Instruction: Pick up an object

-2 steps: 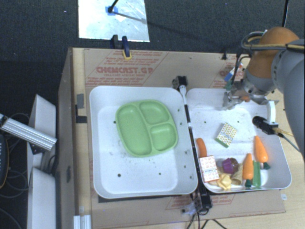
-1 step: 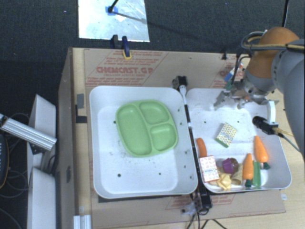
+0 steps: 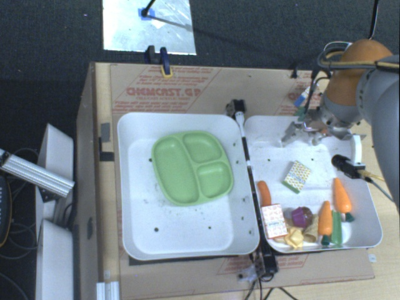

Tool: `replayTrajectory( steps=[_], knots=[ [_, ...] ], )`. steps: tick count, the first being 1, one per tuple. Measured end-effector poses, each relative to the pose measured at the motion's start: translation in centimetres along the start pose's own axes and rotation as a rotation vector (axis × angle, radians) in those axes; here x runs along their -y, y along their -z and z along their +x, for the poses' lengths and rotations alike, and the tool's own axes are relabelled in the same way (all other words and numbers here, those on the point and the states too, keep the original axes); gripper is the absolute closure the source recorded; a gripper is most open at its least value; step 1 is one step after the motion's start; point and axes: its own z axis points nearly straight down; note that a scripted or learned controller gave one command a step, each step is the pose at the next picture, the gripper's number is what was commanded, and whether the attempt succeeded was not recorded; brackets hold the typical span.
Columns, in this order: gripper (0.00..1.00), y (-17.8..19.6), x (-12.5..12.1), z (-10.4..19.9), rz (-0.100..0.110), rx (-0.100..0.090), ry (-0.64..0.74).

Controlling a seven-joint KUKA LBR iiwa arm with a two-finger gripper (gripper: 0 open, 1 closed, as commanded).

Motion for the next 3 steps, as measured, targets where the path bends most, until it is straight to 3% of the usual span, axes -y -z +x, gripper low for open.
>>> replayTrajectory(
  steps=[1, 2, 3],
  knots=[
    [0.00, -0.1, 0.0, 2.8, 0.001, -0.002, 0.004],
    [1.00, 1.1, -0.1, 2.8, -0.002, -0.001, 0.006],
    [0.00, 1.1, -0.1, 2.8, -0.002, -0.001, 0.006]
  ],
)
